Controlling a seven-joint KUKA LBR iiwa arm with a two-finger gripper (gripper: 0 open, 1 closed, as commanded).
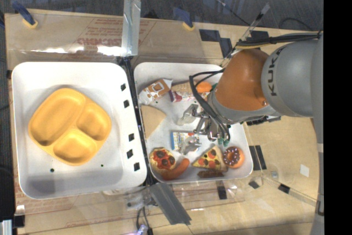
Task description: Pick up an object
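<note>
My gripper [197,128] hangs low in the middle of the right bin [165,70], under the arm's orange band. Just below and left of it lies a blue and white packet [179,139], partly covered by the gripper's metal parts. Along the bin's front edge sit a round toy pizza [161,157], a red sausage [177,168], a pizza slice [209,158] and a chocolate donut [233,156]. A brown and white snack packet [155,89] lies at the bin's back left, and a small orange item [204,86] shows beside the arm. I see nothing clearly held.
The left bin [22,173] holds a yellow divided tray [70,125]. A dark divider with clips [133,129] runs between the bins. The arm's grey body [291,80] covers the right bin's right side. Cables [250,30] trail behind it.
</note>
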